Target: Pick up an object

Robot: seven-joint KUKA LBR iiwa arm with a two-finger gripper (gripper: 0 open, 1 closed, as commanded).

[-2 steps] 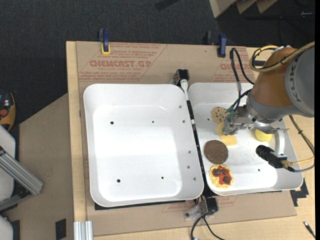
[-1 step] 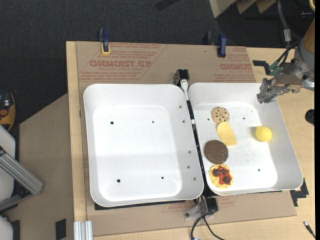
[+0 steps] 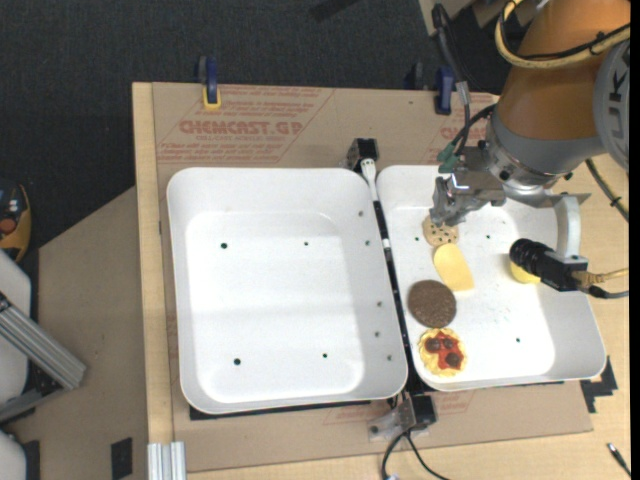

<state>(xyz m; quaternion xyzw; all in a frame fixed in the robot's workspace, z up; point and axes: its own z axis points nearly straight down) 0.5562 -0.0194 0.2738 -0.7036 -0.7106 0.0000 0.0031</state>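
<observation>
My gripper hangs low over the far left part of the right bin. Its tips sit right above a small tan cracker with dark dots. Just nearer lies a pale yellow cheese-like wedge. Below that rests a round brown cookie, then a small pizza piece with red topping near the bin's front. A yellow object lies at the right, partly hidden by a black part of the arm. Nothing visibly sits between the fingers.
The left bin lies beside the right one, split from it by a black rail. Blue clamps hold the brown board at the back. The arm's orange band looms over the right bin's far corner.
</observation>
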